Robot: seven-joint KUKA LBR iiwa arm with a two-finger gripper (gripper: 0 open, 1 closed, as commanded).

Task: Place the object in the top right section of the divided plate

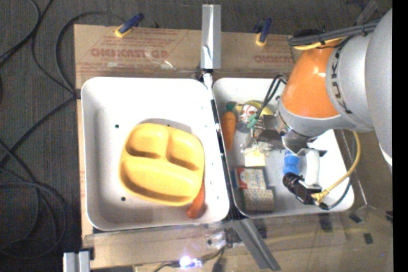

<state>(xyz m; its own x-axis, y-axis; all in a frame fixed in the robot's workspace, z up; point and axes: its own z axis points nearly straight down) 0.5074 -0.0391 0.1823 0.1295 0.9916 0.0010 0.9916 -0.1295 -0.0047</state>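
Hangs low over the right bin (344,200): arm (319,89) reaching in, gripper (258,135) down among the clutter, just beside a carrot (228,127) and above two small boxes (253,188). Cannot tell whether open or closed, nor whether gripping anything, with the wrist covering it. Cannot say which piece counts as the object; probably one from this pile, well apart from the plate (164,162) in the left bin (102,99). Risks from here, as a guess: closing on two crowded things at once, or on none; snagging the yellow cable (338,178) during a lift; clipping the wall between the bins on the way across. At the plate, could easily land in the wrong section, given low ridges, or knock the reddish piece (197,202) leaning at the plate's near edge.
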